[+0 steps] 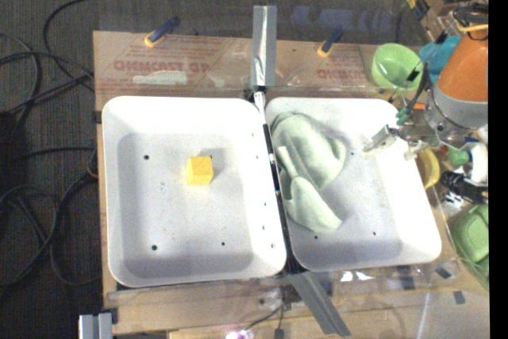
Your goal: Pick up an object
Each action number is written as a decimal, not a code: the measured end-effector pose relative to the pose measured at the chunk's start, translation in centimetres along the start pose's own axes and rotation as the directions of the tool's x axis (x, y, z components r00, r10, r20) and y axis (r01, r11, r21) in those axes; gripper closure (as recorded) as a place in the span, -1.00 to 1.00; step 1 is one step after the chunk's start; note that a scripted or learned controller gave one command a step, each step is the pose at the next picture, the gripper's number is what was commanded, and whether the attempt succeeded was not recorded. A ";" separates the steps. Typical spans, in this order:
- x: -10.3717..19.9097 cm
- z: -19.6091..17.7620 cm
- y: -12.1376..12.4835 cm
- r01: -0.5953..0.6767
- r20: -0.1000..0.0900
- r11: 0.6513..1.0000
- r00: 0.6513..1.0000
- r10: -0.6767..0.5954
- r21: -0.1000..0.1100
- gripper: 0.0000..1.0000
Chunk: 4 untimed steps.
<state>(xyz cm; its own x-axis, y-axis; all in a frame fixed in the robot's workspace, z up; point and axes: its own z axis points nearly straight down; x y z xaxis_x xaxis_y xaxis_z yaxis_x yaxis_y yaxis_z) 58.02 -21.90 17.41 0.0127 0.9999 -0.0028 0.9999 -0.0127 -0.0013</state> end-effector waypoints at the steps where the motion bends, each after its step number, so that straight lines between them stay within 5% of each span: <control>1: 3.4 -0.7 5.2 -0.168 -0.002 0.986 0.986 0.168 0.001 -1.00; 2: 0.7 -4.4 3.8 -0.110 0.003 0.994 0.994 0.110 0.000 -1.00; 4: 0.8 -3.5 2.5 0.018 0.003 1.000 1.000 -0.018 0.001 -1.00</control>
<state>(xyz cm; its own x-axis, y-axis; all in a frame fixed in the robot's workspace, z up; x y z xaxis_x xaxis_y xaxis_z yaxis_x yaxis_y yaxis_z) 60.57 -21.15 20.92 -0.0057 1.0000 -0.0056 1.0000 0.0057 -0.0018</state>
